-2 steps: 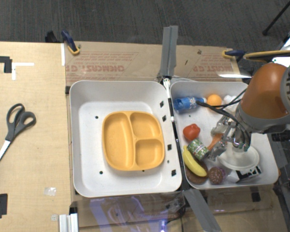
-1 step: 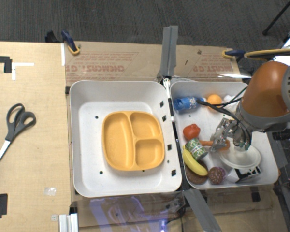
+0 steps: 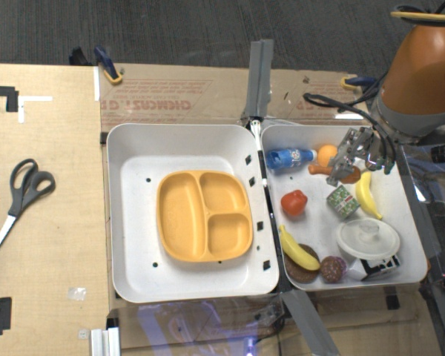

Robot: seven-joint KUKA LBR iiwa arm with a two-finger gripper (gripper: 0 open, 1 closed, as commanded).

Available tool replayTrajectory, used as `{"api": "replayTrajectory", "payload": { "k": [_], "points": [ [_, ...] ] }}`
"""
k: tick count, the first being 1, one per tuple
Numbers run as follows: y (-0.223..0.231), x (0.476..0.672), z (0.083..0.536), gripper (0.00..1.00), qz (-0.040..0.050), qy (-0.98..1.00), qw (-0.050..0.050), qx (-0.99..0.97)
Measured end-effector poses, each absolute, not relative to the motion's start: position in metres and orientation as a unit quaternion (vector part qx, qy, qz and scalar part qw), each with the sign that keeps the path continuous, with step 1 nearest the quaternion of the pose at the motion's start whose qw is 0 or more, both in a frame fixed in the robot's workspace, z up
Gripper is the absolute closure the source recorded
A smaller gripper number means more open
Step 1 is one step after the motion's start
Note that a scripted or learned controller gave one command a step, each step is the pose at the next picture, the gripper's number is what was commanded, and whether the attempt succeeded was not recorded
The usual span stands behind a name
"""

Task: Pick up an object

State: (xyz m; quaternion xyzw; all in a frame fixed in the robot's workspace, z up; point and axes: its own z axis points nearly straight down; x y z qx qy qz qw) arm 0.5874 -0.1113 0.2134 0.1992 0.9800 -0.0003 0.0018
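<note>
Gripper [image 3: 354, 156]: low in right bin [image 3: 400, 273], fingertips at carrot [image 3: 334, 170]
Finger state: cannot tell
Neighbours: orange ball [image 3: 327, 154], blue bottle [image 3: 289, 158] just beside

Orange carrot [image 3: 332, 170] lies flat in right bin's upper part, btwn blue bottle [image 3: 289, 158] & banana [image 3: 366, 194]
</note>
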Motion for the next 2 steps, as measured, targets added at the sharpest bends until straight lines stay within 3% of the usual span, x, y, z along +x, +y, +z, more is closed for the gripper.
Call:
{"api": "replayTrajectory", "payload": {
  "k": [1,2],
  "points": [
    [-0.113,0.628,0.263,1.0,-0.0003,0.977,0.002,0.215],
    [-0.04,0.591,0.267,1.0,-0.0003,0.96,0.001,0.281]
  ]
}}
